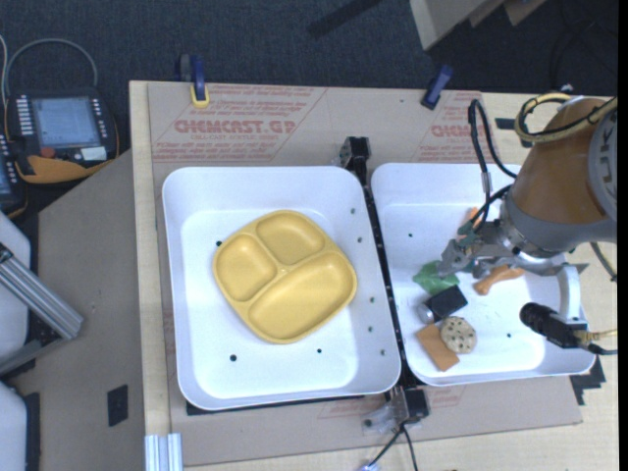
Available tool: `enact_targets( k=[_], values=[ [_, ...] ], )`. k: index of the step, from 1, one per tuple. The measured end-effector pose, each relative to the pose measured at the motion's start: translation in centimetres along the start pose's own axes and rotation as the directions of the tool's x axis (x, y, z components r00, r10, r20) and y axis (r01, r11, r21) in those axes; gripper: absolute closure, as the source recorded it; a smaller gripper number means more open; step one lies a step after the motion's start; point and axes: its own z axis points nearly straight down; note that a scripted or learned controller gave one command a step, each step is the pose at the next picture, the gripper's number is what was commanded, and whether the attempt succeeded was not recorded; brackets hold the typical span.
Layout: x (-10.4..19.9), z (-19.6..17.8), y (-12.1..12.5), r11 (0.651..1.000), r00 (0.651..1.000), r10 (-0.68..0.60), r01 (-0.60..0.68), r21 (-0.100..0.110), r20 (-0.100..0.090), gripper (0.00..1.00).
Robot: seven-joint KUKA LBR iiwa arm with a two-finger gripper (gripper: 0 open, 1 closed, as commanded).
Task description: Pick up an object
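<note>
Right, I'm the gripper (pixel 467 255), down low inside the right bin (pixel 520 361), and I'm calling every position off the black block (pixel 446 302) lying near the middle of that bin. I hang just above the block in the picture, a touch toward the camera's right, on the end of the grey arm with its orange band (pixel 559 175). Are my jaws spread or pressed together? From this angle I cannot tell. Green piece (pixel 430 278): just up and to the camera's left of the block, close against its corner and right beside my tip. Whether I touch it, I can't say. Orange stick (pixel 498 279): off to the camera's right of the block and a little higher, lying flat, one end running in under my body. Cookie (pixel 457 336): just below the block, pale with dark chips, resting partly on a tan slab (pixel 433 349) that juts out down and to the camera's left. Now look well to the camera's left of the block, across the gap between the bins. That's the left bin (pixel 186 263), holding a yellow divided plate (pixel 285 278) with three compartments, lying flat near the bin's centre and clear of its walls. Both bins sit on the cardboard-topped bench (pixel 147 214).
</note>
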Motion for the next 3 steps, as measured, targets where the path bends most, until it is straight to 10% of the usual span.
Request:
enact_targets(
  k=[2,3],
  values=[
    [-0.5,-8.4,0.7,1.000,1.000,0.000,0.000,0.000,0.000,1.00],
    [4.3,-9.2,1.8,1.000,1.000,-0.005,0.005,0.003,-0.002,1.00]
  ],
)
